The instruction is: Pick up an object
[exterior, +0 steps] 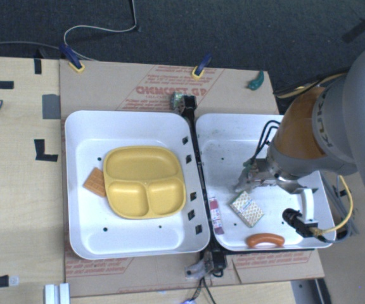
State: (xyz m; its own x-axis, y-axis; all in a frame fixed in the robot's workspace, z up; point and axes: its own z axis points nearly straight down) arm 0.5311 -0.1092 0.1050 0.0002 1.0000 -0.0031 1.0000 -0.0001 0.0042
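My gripper [246, 182] hangs low in the right bin [230, 132], just above and touching the upper edge of a small white packet with a dotted pattern [248, 209]. An orange sausage-shaped toy [265, 240] lies near the right bin's front wall. A slim pink-and-white stick [215, 214] rests along the right bin's left wall. In the left bin [81, 189] sits a yellow divided plate [146, 181], with a brown cracker-like square [95, 182] tucked under its left rim.
The divider between the two bins [195, 170] runs just left of the stick. The arm's grey and orange body [315, 132] covers the right bin's far right side. Cardboard [163, 87] lies under both bins.
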